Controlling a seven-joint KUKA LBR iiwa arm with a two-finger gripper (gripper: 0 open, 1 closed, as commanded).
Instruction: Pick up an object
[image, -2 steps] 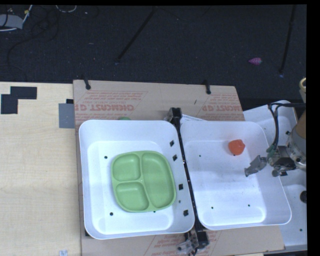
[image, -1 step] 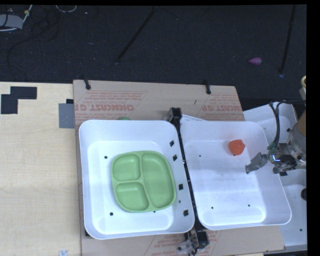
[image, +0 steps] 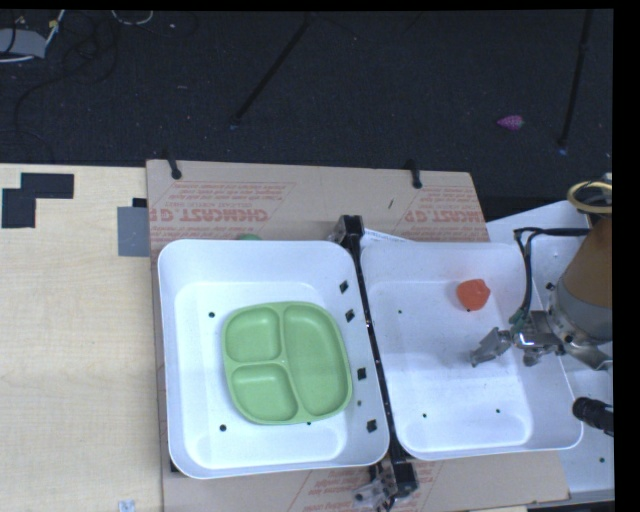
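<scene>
A small orange-red object (image: 473, 294) lies in the right bin (image: 440, 430), near its far right side. My gripper (image: 492, 349) hangs over the right half of that bin, a little nearer the camera than the orange object and apart from it. Its grey fingers (image: 487, 347) point left and nothing shows between them. The arm's orange band and grey wrist rise at the right edge of the view.
The left bin (image: 190, 440) holds a green three-compartment plate (image: 286, 362). A black divider (image: 365, 340) runs between the two bins. Cardboard lies under both bins, with a wooden bench surface to the left and black cables near the arm.
</scene>
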